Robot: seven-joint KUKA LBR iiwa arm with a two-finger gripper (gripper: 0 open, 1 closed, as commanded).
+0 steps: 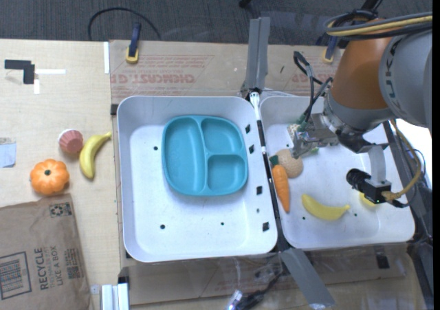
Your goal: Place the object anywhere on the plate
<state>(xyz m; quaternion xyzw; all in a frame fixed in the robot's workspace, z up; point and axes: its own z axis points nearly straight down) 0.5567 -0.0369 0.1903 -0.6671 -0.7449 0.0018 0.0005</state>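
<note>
1. Nearest the camera along the bench's front edge lies the brown paper bag (38, 260) with its recycle print; it sits well outside both bins and plays no part in my job.

2. My gripper (307, 142) hangs in the right bin (385, 233), near its upper left corner, just above a small tan object (291, 166) that rests against the top of the carrot (280, 189). A yellow banana (324, 208) lies further toward the front of that bin.

3. Whether my fingers are spread or clenched I cannot tell; the wrist and cabling hide them, and I see nothing between them, so I claim no hold.

4. My target, the blue plate (205, 156), sits in the left bin (137, 233), well apart from me, across the divider between the bins.

5. Risks, as I judge them:
   - The tan object and the carrot touch. Closing here could catch both, or nudge one away and close on nothing.
   - I am close to the bin's left wall. A descent slightly off could clip the rim or pin the object against it.
   - The tan object looks rounded and may roll out of a pinch.
   - Carrying across the divider too low could knock the object loose before the plate.
   - The plate has three compartments with raised ridges; a drop onto a ridge might bounce out.

6. My pose: the arm comes in from the right, orange band above the wrist, wrist bent downward over the right bin's upper left area.
</note>
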